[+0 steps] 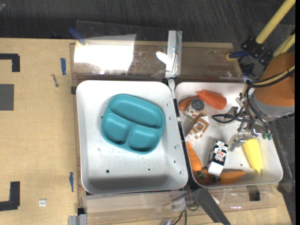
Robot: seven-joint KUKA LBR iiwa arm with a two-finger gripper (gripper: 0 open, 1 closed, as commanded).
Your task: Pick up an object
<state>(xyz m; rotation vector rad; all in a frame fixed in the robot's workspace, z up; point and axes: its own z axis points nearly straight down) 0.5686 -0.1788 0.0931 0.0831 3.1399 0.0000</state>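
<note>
The right bin (276, 172) holds several small items. An orange carrot-like piece (213, 98) lies at the back, with a small round can (197, 105) and a brown and white packet (198, 127) beside it. A black and white carton (218, 154) stands near the middle. A yellow piece (253, 154) lies at the right, and two more orange carrots (194, 157) (230, 176) lie along the front. My gripper (240, 132) hangs low over the right part of this bin, just above and left of the yellow piece, and nothing is visibly held in it.
A teal divided plate (132, 122) lies in the left bin (93, 163). The arm's orange band (281, 78) and cables overhang the right bin's far right corner. A clear divider (173, 55) stands behind the bins.
</note>
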